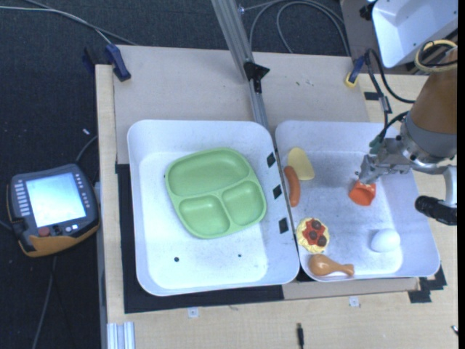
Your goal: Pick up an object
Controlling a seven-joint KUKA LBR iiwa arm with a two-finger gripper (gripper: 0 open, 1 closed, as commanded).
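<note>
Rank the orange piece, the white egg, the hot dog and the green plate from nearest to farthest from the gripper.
1. orange piece, right at the gripper
2. white egg, right bin, toward the front
3. hot dog, right bin's left edge
4. green plate, left bin

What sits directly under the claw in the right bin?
An orange object sits just below the claw, on the right bin's white floor. Its top is covered by the claw, so contact or grip cannot be judged.
</note>
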